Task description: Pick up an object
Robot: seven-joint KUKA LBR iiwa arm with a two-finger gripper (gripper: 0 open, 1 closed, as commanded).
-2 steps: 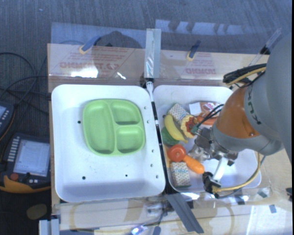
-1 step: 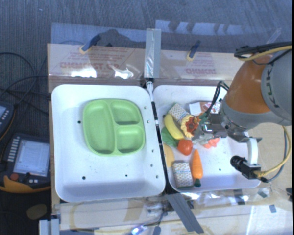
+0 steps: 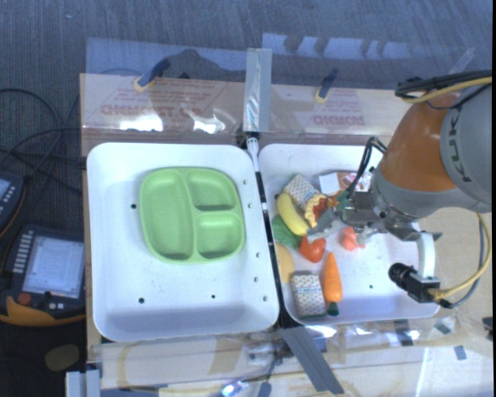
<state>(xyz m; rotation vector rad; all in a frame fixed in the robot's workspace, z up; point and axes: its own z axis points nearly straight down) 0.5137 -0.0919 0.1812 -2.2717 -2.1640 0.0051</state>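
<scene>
Right bin — claw among crowded toys: banana, tomato, carrot — grip state unclear.

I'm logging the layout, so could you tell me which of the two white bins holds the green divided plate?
The left white bin: the green divided plastic plate lies there alone, while the right white bin holds the toy foods.

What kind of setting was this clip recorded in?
Probably a robotics lab bench for pick tests: two white bins side by side, toy food like a carrot and banana, a green tray, and a pendant with cables on the carpet.
</scene>
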